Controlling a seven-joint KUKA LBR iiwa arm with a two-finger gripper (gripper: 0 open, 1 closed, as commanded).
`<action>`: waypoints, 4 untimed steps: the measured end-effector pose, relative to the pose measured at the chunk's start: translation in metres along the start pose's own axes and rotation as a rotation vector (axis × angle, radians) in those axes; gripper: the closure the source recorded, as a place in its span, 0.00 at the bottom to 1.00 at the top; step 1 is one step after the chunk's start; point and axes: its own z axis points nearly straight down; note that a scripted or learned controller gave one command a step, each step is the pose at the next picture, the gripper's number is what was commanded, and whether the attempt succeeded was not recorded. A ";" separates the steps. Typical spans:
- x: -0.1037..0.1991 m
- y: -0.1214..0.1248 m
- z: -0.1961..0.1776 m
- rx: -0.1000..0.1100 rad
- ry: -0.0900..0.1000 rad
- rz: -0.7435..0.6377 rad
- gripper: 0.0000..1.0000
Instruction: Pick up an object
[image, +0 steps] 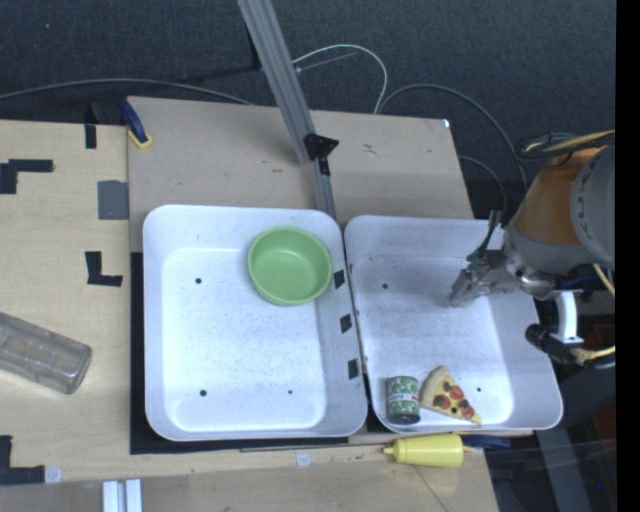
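Note:
A green bowl (290, 264) sits at the back right of the left bin (170, 300). In the right bin (420, 250), near its front edge, a small green can (402, 397) lies beside a toy pizza slice (449, 394). My gripper (463, 290) hangs low over the right bin's middle right, well behind the can and the pizza slice. Nothing shows between its fingers. The arm comes in from the right, with its orange band (553, 205) above the wrist.
A yellow mustard bottle (430, 451) lies on the bench just in front of the right bin. A clear plastic tumbler (40, 352) lies at the far left. A metal pole (285, 80) slants down to the bins' back edge. Cables run behind the bins.

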 end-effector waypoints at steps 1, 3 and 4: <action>-0.005 0.000 -0.043 -0.003 0.000 0.003 1.00; 0.001 0.007 -0.157 -0.006 -0.001 0.002 1.00; 0.063 0.001 -0.152 0.000 0.003 -0.003 1.00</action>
